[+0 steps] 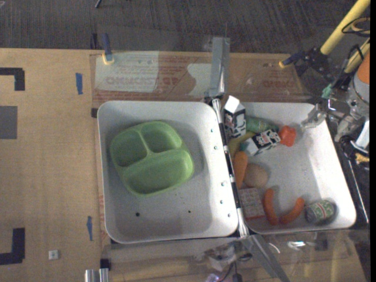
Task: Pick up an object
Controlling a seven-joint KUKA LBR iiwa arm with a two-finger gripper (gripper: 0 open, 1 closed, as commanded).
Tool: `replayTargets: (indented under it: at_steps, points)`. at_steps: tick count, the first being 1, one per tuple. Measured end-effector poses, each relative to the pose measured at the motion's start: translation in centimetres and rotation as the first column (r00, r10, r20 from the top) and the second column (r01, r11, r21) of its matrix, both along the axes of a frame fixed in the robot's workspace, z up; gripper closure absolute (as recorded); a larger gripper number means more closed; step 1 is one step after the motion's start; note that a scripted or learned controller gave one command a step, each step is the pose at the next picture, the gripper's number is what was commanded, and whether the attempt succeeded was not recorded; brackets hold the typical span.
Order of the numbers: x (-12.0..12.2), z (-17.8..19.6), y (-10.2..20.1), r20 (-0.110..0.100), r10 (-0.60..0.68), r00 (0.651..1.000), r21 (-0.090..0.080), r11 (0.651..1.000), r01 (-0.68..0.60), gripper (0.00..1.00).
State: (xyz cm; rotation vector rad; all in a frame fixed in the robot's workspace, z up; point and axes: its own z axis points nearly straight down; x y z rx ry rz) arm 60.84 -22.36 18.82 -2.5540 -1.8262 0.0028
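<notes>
The right bin point(329, 175) holds several small objects. A white milk carton point(234, 115) leans on the divider. Beside it lie a green bottle point(258, 124), a cow-patterned box point(267, 140) and a red-orange piece point(287, 135). Lower down are a carrot point(241, 164), a beige potato shape point(255, 174), a pink box point(251, 201), two orange sausages point(270, 206) point(292, 211) and a round speckled can point(321, 211). My gripper point(314, 117) hangs over the bin's upper right corner, apart from every object, and nothing shows in it.
The left bin point(117, 216) carries a green divided plate point(152, 156). A metal divider point(226, 157) runs between the bins. A yellow pole point(346, 22) and cables crowd the upper right. Brown cardboard point(47, 157) covers the bench to the left.
</notes>
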Motion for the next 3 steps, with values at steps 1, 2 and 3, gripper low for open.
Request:
replayTargets:
  at_steps: [1,2,3]
  points:
    - [2.7,-8.6,3.9,0.006,0.17,0.985,-0.003,0.985,-0.17,0.0]
    - [2.8,-7.6,3.9,0.008,0.172,0.985,-0.005,0.985,-0.172,1.0]
    - [3.1,5.1,10.4,0.006,0.208,0.978,-0.002,0.978,-0.208,1.0]
